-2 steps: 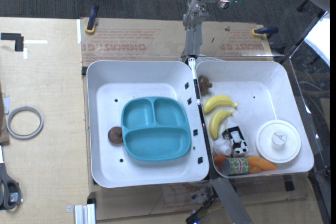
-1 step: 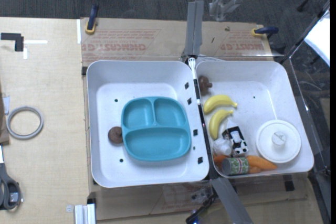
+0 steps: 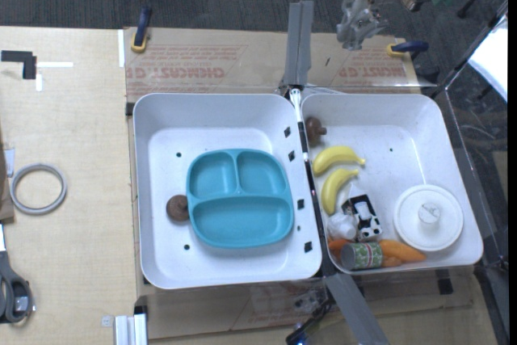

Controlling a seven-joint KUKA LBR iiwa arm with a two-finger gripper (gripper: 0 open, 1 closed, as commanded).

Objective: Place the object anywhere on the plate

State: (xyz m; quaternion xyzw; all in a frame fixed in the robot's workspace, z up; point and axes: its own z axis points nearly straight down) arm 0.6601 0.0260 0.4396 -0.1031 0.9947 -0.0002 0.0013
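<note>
Gripper (image 3: 361,10) is up high, above the far edge of the right bin (image 3: 452,174), hanging over the cardboard behind it. From where I'm standing the fingers are a grey tangle, and I cannot tell whether they're apart or together. Nothing visible between them.

Down in the left bin (image 3: 153,174), the blue plate (image 3: 240,198) sits near the middle: three compartments, two small ones at the far side, one long one nearer me. Just beside its left edge, touching or nearly so, lies a small brown round thing (image 3: 177,208) on the white bin floor.

Over in the right bin, it's crowded along the left side. Two bananas (image 3: 335,174) lie close together, one above the other, both curving. Beyond them, tucked in the far left corner, is a small brown object (image 3: 313,128); can't make out what. Near the bananas, a black-and-white toy (image 3: 363,218), and below that a can (image 3: 363,255) on its side with a carrot (image 3: 400,252) lying against it at the near wall. A round white lid (image 3: 429,215) sits toward the right, well apart from the bananas.

Off on the bench to the left, a grey ring (image 3: 36,188), and scissors (image 3: 14,295) at the near edge.
</note>
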